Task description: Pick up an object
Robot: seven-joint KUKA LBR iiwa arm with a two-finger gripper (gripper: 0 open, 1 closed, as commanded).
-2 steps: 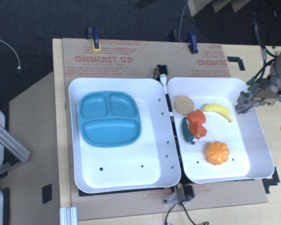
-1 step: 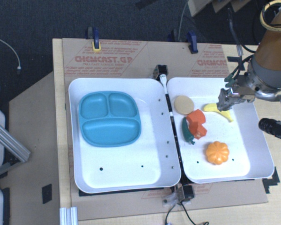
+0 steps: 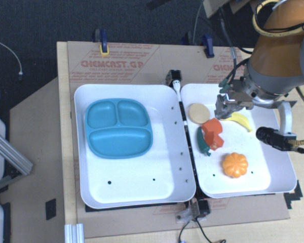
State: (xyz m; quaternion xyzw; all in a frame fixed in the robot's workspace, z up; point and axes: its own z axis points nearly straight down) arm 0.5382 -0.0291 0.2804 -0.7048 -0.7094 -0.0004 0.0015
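Two shallow white bins sit side by side on the bench, touching along their inner rims. The left white bin [image 3: 91,186] holds one blue three-compartment plastic plate [image 3: 119,128] in its upper half, leaving the lower half open. The right white bin [image 3: 273,184] is more crowded: one tan round disc [image 3: 197,113], one red blocky toy [image 3: 213,134], one dark green piece [image 3: 202,143] pressed against the red toy's left side, one yellow banana [image 3: 240,120] and one orange pumpkin [image 3: 235,164]. The banana's long axis runs from upper left to lower right, its tip pointing toward the bin's right edge. The grey gripper [image 3: 227,108] hangs over the banana's upper-left end, beside the disc; whether its fingers are apart or together cannot be told
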